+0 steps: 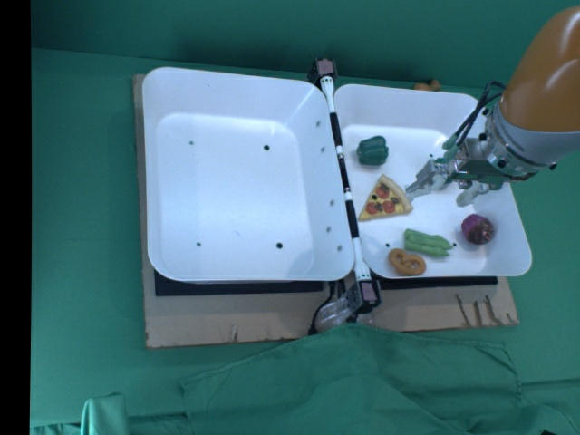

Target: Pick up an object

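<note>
Pick not done. Pincer (426, 183) low in right bin (507, 261), tip just beside pizza slice (385, 198) near bin's left wall; nothing visibly between fingers, spread cannot tell, view too coarse. Green pepper (372, 149), bean pod (427, 241), red onion (478, 228), pretzel (407, 262) lying free. Left: close, lift.

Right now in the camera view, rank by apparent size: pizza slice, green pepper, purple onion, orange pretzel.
1. Triangular toy pizza slice, clearly largest.
2. Orange twisted pretzel and dark green toy bell pepper look about equal; not ranking them.
3. Round purple onion, slightly smaller, though that margin is thin.
</note>
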You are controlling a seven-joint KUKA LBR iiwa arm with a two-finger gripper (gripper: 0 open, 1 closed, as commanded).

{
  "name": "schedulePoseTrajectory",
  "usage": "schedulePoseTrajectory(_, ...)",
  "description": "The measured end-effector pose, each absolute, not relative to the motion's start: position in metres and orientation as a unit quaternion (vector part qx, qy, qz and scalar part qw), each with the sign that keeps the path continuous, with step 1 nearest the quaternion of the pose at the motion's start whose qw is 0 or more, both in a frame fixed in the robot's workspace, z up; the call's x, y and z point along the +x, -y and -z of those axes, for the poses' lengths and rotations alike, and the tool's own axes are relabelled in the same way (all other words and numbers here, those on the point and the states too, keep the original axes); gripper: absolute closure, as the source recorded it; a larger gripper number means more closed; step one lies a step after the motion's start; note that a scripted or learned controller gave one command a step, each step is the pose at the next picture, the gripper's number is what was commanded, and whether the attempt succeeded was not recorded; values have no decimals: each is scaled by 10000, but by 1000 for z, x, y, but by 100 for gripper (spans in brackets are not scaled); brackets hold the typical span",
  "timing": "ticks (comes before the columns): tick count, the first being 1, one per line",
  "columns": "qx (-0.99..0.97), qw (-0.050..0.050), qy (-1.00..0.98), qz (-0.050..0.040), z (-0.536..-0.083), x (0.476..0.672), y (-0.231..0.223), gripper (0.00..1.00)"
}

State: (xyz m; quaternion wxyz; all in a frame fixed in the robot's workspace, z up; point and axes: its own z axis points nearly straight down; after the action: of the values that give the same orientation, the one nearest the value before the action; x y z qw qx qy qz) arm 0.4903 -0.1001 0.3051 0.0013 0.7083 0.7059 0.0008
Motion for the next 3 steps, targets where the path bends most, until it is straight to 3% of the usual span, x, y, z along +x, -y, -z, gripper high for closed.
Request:
schedulePoseTrajectory(2, 7087, -18, -7055, 16, -193, 507, 107, 0)
schedulePoseTrajectory(3, 7086, 36, -7056, -28, -184, 510, 109, 0)
